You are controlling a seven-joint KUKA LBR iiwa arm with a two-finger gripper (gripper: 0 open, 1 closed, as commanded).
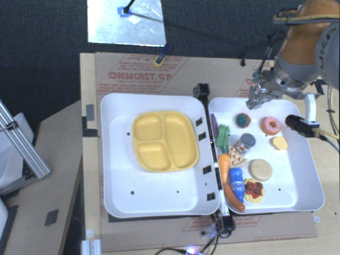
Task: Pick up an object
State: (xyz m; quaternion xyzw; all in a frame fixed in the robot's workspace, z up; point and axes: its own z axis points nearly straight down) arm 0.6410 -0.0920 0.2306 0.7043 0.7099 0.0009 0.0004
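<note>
While the left bin (pixel 114 142) carries just a yellow tray (pixel 163 141) with three compartments, well left of the gripper, the right bin (pixel 303 179) holds all the small things. Along its left wall, down and left of the fingers, lie a purple strip (pixel 214 126), a green piece (pixel 222 135), a carrot (pixel 224 166), a blue pack (pixel 237 183) and a sausage (pixel 234 199). Nearer the middle sit a grey can (pixel 247 141), a tan disc (pixel 260 169) and a red-and-yellow piece (pixel 255 190). A dark green ball (pixel 243 120) lies just below the gripper (pixel 257 97), apart from it. The gripper hangs over the bin's far rim; whether its fingers are spread or closed cannot be told, and nothing shows between them. Right and below them are a pink donut (pixel 271 125) and a yellow wedge (pixel 280 143). Bare white floor lies between the ball and the donut, and along the bin's right and near edges.
</note>
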